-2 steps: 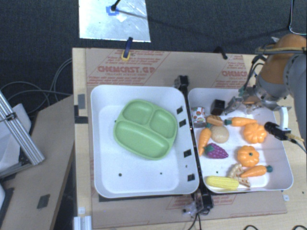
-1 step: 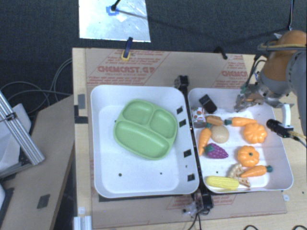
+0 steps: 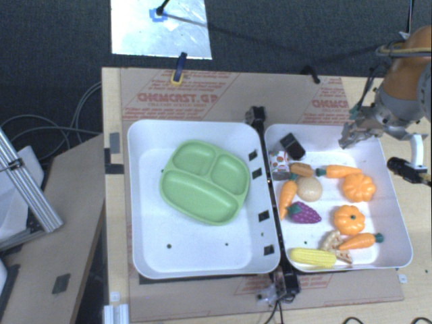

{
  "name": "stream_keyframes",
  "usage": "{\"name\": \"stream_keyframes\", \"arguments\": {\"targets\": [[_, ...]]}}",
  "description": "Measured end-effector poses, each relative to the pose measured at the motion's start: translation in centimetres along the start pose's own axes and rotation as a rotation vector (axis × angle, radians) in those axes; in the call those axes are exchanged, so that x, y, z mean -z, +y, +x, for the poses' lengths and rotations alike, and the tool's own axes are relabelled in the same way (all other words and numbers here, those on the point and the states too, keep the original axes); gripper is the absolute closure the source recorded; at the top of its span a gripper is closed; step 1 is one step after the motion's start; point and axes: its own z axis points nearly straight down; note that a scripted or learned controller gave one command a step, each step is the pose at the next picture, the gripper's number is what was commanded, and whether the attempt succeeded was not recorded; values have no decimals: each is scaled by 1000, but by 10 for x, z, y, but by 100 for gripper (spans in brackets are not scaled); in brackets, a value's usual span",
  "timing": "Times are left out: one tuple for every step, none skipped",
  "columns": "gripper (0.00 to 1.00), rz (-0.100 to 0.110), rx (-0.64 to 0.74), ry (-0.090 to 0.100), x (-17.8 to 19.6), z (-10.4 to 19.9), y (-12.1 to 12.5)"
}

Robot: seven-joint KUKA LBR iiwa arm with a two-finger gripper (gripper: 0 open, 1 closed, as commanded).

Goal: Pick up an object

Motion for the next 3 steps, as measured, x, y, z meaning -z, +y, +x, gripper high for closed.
{"name": "stream_keyframes", "arguments": {"targets": [[100,-3,2,-1,66,2,2],[100,2,3,1,84,2,4],[100,5,5,3,88,49,-18]]}}
